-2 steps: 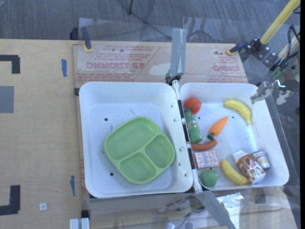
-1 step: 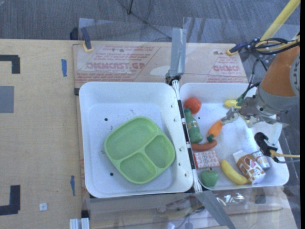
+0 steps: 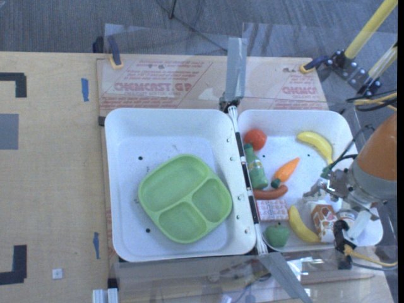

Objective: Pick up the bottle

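Green bottle [image 3: 255, 169] lies along right bin's [image 3: 341, 120] left wall, carrot [image 3: 287, 169] at its 3 o'clock; gripper [image 3: 344, 223] at bin's 5 o'clock over a packet [image 3: 323, 219]; finger state unclear.

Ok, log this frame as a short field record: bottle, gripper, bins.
bottle: green, lying along the right bin's left wall, below the tomato
gripper: over the right bin's lower right, apart from the bottle
left bin: holds a green tray
right bin: bottle, tomato, carrot, two bananas
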You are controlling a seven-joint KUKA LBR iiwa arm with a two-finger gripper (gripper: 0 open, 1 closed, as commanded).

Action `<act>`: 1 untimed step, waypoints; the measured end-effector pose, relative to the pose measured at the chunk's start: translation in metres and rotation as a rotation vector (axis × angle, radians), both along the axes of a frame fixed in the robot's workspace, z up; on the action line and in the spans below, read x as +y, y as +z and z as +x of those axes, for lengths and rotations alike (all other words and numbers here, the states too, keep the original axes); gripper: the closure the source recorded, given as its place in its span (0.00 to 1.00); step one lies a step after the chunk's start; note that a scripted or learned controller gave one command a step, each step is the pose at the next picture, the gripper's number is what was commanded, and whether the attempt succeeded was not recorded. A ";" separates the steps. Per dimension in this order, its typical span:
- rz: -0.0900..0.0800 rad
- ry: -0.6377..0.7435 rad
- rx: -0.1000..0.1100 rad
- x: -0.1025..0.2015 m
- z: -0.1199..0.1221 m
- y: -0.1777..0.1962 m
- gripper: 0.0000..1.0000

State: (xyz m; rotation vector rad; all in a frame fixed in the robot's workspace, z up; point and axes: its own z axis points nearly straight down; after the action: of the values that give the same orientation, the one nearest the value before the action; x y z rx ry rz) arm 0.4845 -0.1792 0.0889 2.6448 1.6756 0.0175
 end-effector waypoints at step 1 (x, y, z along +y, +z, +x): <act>0.013 -0.405 -0.001 -0.019 0.002 0.001 0.00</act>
State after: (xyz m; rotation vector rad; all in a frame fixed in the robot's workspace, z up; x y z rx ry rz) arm 0.4867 -0.1978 0.0895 2.9354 1.1119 0.0258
